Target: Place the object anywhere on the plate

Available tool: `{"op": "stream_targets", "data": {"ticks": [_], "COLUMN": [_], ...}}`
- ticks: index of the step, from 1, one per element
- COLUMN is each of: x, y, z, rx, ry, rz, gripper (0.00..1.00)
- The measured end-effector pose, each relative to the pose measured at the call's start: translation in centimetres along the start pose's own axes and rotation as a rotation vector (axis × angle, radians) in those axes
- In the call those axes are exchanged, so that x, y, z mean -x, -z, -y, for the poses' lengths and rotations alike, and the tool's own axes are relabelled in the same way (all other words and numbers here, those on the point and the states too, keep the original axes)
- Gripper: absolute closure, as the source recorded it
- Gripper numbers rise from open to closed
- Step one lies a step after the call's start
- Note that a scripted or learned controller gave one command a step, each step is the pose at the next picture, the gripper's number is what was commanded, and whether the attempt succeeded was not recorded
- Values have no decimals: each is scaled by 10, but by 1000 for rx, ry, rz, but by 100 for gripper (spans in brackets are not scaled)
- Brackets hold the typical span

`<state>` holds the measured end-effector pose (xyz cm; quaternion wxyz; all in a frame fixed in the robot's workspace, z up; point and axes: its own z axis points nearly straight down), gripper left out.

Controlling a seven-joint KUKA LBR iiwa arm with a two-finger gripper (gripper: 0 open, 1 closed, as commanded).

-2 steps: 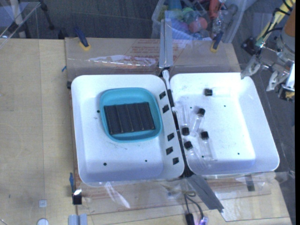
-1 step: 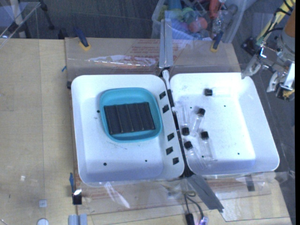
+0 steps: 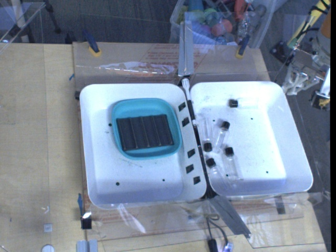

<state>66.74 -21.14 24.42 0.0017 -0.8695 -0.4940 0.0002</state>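
The teal plate [image 3: 119,111] lies in the left bin [image 3: 97,167], and a dark ribbed slab [image 3: 144,132] covers most of its floor. The task's things are in the right bin [image 3: 273,140]: several small clear vials with black caps, all on its left half. One vial [image 3: 233,103] sits alone towards the far wall. Another vial [image 3: 224,126] lies nearer the middle. Three more are grouped close to the divider between the bins, with caps at [image 3: 207,146], [image 3: 229,151] and [image 3: 210,162]. None of them is on the plate.

The end effector [image 3: 300,80] is a pale, blurred shape off beyond the far right corner of the right bin, outside both bins and well apart from every vial and from the plate. Nothing can be made out in it, and I cannot tell whether it is apart or together.

Behind the bins on the surface [image 3: 37,140] stands a clear box of coloured toys [image 3: 226,9].
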Motion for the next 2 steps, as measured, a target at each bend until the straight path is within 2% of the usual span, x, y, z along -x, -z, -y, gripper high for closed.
{"op": "stream_targets", "data": {"ticks": [1, 2], "x": [0, -1], "y": [0, 10], "z": [0, 0], "rx": [0, 1], "ry": [0, 1], "rz": [0, -1], "gripper": [0, 100]}}
